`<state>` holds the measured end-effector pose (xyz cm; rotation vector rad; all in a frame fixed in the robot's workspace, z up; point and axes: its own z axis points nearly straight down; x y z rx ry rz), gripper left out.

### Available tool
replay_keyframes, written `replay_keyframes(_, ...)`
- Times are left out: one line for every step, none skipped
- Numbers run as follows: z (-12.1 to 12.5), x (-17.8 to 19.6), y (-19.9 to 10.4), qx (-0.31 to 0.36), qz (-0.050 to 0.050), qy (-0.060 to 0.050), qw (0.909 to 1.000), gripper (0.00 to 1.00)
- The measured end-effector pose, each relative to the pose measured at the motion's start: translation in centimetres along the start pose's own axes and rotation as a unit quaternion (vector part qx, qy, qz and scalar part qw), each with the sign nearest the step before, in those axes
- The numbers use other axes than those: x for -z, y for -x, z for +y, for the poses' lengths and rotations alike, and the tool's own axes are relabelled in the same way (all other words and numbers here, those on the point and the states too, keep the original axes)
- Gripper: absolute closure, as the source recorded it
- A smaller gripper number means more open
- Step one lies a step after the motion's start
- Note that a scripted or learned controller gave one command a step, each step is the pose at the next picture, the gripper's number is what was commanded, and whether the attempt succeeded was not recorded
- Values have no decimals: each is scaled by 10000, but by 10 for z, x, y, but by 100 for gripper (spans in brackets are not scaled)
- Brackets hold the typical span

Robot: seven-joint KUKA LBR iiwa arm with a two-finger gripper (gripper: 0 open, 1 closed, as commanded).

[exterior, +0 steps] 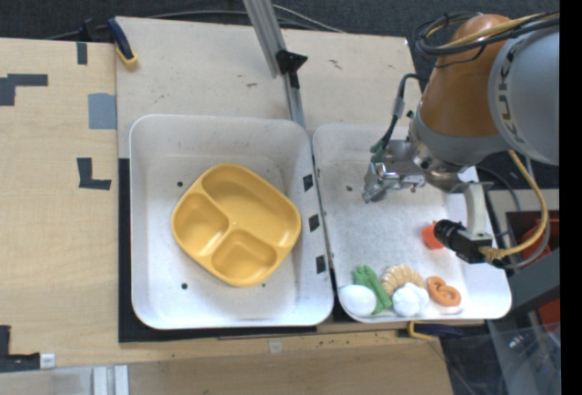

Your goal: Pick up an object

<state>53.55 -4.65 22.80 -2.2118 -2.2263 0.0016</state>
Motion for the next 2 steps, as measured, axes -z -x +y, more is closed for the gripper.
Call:
replay_keyframes(-3, 8, -52, 7, 2, 9, 10000, 100)
replay_keyframes(-17, 3, -107, 2, -2, -4, 10000, 100)
